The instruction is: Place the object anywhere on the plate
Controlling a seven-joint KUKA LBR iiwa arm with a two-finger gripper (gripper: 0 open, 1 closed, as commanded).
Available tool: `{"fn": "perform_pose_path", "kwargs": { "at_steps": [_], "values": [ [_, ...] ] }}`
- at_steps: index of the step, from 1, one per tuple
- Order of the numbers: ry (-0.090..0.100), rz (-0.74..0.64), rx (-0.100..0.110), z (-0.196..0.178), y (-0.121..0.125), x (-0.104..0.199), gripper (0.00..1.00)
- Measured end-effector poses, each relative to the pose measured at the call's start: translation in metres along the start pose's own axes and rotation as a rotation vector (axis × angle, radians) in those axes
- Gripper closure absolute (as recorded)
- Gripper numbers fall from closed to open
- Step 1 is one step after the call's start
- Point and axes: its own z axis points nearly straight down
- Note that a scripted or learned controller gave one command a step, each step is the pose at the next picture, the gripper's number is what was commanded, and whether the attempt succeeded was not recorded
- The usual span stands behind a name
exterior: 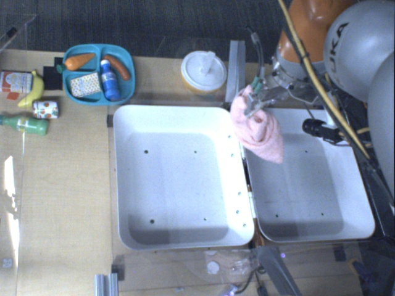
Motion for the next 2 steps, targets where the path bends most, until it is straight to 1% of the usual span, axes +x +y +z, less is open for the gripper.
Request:
{"fn": "perform_pose_path", "kwargs": {
  "at_steps": [1, 2],
  "values": [
    [0.000, -0.403, -0.001, -0.004, 0.010, 0.053, 1.00],
    [0.000, -0.805, -0.003, 0.011, 0.012, 0.106, 1.00]
  ]
}}
